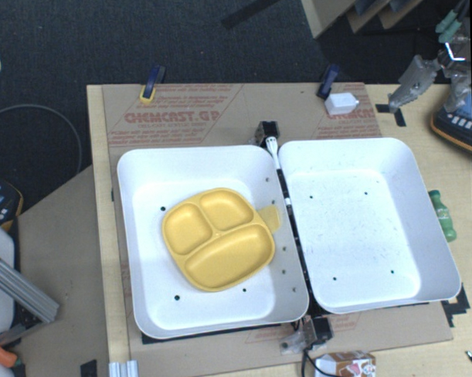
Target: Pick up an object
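Observation:
A yellow plate [218, 238] with three compartments lies flat in the left white bin [147, 299], a little left of the bin's middle. A small yellow tab [269, 217] sticks out at the plate's right edge; whether it belongs to the plate I cannot tell. The right white bin [361, 218] shows only fine specks on its floor.
Both bins rest on a brown board [218, 111]. A black clip [268, 133] sits between the bins at the back. A white block [341, 104] lies on the board behind the right bin. A green item [442, 215] lies just outside the right bin's right rim.

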`<state>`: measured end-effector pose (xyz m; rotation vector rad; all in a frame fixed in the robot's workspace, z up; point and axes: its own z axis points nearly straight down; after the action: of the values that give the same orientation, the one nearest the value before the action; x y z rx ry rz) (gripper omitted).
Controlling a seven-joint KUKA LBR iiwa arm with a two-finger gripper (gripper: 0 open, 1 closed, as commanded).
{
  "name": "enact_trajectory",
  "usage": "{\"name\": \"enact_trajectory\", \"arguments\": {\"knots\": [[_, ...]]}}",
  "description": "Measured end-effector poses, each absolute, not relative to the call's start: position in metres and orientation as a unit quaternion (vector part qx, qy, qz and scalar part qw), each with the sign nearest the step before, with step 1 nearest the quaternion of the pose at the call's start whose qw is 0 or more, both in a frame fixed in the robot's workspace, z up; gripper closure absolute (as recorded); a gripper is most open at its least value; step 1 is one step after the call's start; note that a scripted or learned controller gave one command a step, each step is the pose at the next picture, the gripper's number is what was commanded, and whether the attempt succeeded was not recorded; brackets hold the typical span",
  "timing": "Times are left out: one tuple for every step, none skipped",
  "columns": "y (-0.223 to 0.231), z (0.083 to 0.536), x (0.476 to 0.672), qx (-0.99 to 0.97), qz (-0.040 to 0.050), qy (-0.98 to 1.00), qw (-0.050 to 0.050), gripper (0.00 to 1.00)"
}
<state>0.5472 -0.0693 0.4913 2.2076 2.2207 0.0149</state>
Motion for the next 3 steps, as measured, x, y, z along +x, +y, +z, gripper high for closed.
{"name": "enact_trajectory", "arguments": {"knots": [[-0.028,0.538,0.485,0.705,0.0027,0.709,0.002,0.0],[0.034,0.536,0.479,0.705,0.0004,0.71,0.0,0.0],[0.031,0.547,0.48,0.707,0.0017,0.708,0.002,1.0]]}}
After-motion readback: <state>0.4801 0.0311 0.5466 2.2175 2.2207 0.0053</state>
